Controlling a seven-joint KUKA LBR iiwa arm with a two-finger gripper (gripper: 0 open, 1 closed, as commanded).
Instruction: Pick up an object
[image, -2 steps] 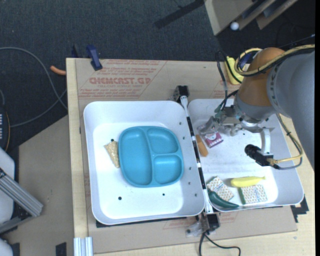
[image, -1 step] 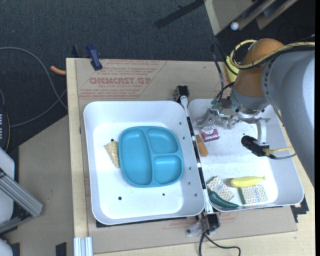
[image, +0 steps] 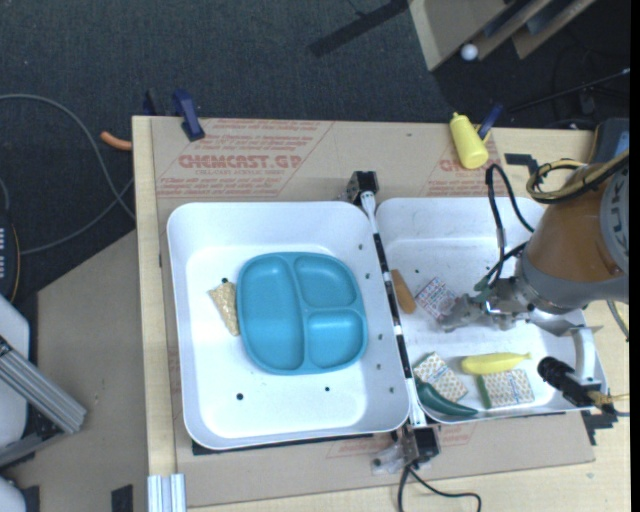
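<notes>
On the desk (image: 150, 300), left bin (image: 200, 400): a blue divided plate (image: 300, 310) in the middle, with a tan woven scrap (image: 226, 305) touching its left edge. Right bin (image: 440, 225): an orange-brown stick (image: 402, 291) near the left wall, a checked packet (image: 433, 296) beside it. Just right of that packet, low in the bin, the jaws (image: 462, 313); cannot tell how far apart, nor whether anything sits between. Nearer the front wall: a patterned pouch (image: 440, 375), a teal curved piece (image: 445, 403), a yellow banana (image: 495, 362) and another patterned packet (image: 508, 388).
</notes>
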